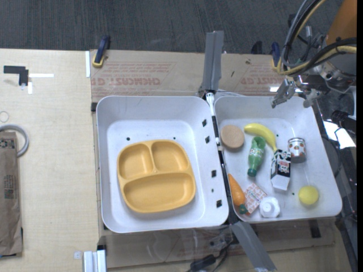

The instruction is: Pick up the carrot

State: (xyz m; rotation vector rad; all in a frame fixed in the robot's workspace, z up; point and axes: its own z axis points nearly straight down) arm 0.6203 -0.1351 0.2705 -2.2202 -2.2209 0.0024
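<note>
The carrot (236, 190) lies at the near left corner of the right bin (328, 169). The gripper (295, 91) hangs above the far edge, jaws released, grasping nothing.

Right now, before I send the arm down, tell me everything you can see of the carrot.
The carrot is small, orange and smooth, probably a plastic toy, with a dark green end. It lies flat in the right bin, against the left wall near the front corner, tapered tip pointing away from the front. The red-and-white packet touches its right side. Nothing grips it.
</note>
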